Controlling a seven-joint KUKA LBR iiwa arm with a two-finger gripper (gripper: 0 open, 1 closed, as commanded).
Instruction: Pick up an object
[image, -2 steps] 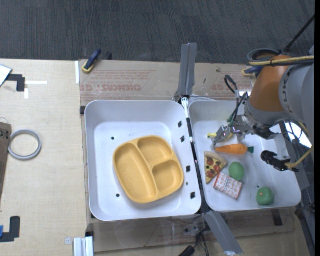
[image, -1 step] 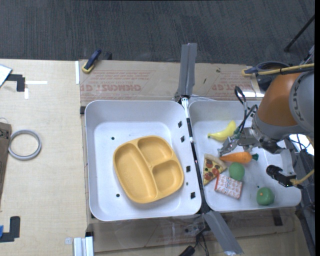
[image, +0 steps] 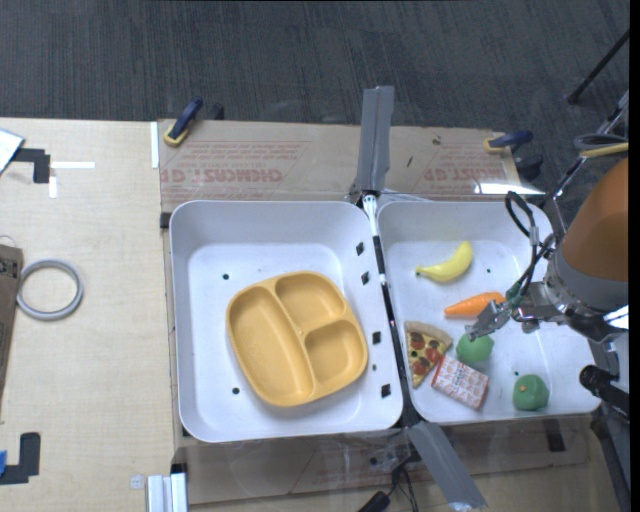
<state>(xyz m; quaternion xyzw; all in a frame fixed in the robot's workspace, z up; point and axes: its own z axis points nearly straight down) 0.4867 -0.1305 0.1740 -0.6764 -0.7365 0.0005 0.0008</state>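
Gripper (image: 487, 322) hovered low over toys, nothing lifted yet.
Finger state unclear; green toy (image: 475, 348) just beneath, carrot (image: 472, 305) just beside.

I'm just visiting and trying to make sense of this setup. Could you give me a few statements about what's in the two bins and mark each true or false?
1. The yellow divided plate lies in the left bin. True.
2. The banana sits on that plate. False: it lies in the right bin, near its far side.
3. The pincer hangs over the right bin, close to the carrot. True.
4. The pizza slice lies outside both bins. False: it lies in the right bin, near its left wall.
5. A roll of tape lies on the bench, left of the bins. True.
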